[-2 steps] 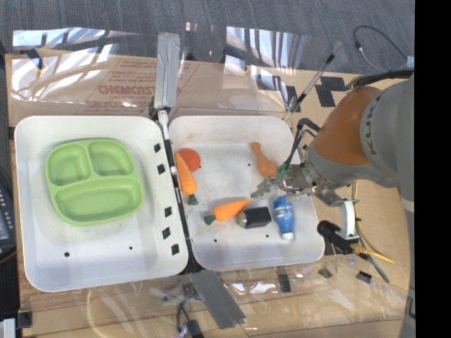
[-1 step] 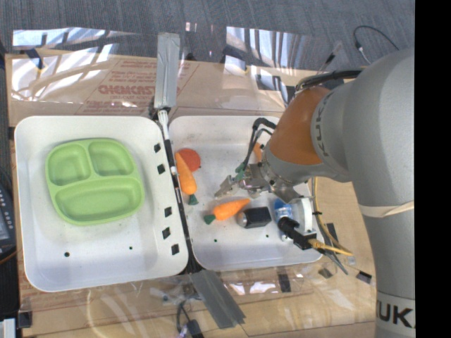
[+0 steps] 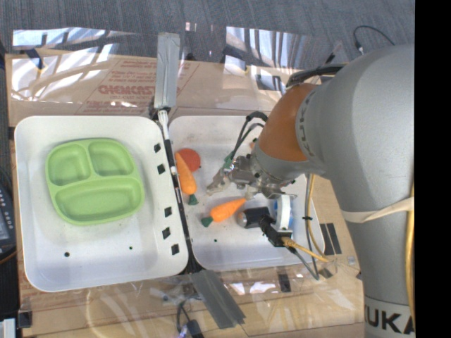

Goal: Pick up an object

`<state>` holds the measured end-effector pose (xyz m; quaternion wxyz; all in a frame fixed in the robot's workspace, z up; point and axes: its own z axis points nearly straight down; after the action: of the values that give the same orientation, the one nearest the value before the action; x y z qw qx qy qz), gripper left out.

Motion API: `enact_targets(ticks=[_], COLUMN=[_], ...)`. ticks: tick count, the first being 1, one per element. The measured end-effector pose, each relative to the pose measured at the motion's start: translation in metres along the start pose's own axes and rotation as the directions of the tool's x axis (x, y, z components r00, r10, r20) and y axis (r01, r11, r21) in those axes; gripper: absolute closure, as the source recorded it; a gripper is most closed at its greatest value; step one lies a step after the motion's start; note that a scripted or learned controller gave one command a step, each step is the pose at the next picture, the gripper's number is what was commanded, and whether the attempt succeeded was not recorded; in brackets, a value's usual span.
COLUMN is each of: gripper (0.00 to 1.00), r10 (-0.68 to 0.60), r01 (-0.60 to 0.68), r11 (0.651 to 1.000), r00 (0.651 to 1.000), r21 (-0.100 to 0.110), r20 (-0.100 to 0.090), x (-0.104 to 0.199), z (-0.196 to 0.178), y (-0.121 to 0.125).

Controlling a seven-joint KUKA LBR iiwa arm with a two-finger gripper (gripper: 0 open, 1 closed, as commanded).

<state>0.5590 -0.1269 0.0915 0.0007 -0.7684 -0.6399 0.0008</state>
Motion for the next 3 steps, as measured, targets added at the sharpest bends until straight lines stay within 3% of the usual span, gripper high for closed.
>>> enact_targets(ticks=[1, 2, 3], gripper=[0.0, 0.0, 0.0], r10=[-0.244, -0.049, -0.093], r01=[0.244, 0.049, 0.093], r11=[0.97, 0.999, 0.996], r00=[0.97, 0.999, 0.996], r21=[-0.001, 0.003, 0.002], r20=[0.001, -0.001, -0.002], x=[-0.022, -0.028, 0.024], z=[-0.018, 0.001, 0.001], y=[0.029, -0.048, -0.013])
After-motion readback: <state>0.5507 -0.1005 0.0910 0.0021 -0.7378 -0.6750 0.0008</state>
